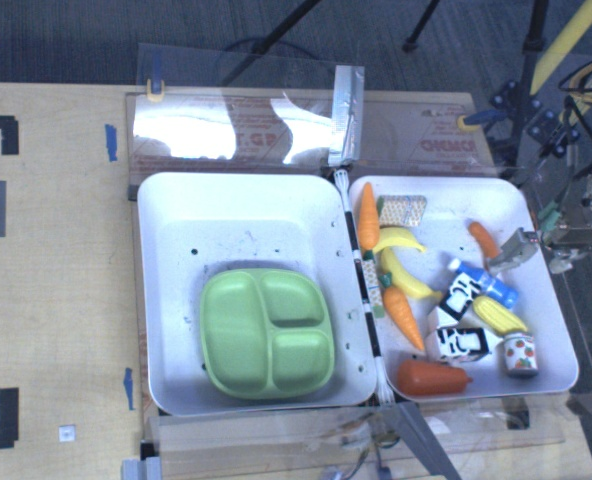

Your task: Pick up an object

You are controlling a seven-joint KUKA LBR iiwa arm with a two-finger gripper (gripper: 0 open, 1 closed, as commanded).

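1. Tool (513, 249): at the right rim of the right bin (551, 358), low over its upper right part; whether clenched or released cannot be told at this size; nothing is seen in its grasp
2. Step in hand, as judged: approach, nothing picked yet; the next move calls for settling on one item and descending square over it
3. Small orange carrot (482, 238): nearest item, just beside the tool on its left, lying slantwise; short, smooth, tapered
4. Blue bottle (486, 283): just below the tool, lying flat, white cap toward the left
5. Corn cob (500, 315): yellow, touching the bottle's lower side
6. Black-and-white blocks (461, 320): two, stacked loosely near centre
7. Banana (400, 258): yellow, curved, left of centre
8. Long carrots (368, 218): two along the left wall
9. Red pepper (431, 376): by the front wall
10. Left bin (166, 228): holds a green divided tray (266, 334)
11. Desk (46, 298): pale wood
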